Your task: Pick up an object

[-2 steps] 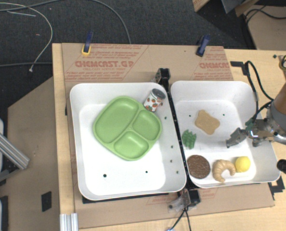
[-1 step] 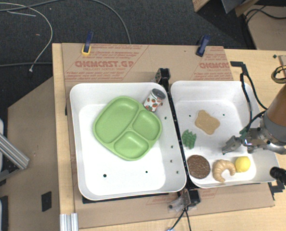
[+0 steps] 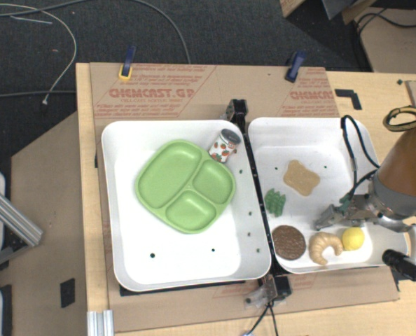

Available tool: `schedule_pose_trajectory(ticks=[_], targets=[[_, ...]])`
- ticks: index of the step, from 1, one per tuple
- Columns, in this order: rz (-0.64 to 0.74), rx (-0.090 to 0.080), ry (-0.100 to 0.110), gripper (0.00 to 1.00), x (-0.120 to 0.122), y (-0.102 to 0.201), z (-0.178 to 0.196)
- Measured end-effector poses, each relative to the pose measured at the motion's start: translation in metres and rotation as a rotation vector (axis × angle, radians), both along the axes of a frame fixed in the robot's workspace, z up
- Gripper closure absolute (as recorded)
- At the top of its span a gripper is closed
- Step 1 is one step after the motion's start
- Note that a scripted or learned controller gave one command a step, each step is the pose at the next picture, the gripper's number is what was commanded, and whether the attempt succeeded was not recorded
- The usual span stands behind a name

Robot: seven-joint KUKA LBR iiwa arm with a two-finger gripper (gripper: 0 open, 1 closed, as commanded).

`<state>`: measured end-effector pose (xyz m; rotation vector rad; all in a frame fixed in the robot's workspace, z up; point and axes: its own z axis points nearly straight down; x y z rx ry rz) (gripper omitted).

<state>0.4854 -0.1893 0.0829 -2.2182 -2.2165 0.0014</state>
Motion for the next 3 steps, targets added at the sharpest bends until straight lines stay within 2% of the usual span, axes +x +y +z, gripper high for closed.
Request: schedule_pose_trajectory(ticks=[1,3], targets=[[-0.001,-0.001,-0.005,1.00,0.001,0.000,0.013],[0.001,-0.005,-0.010,1.00,0.003,-0.004,0.099]])
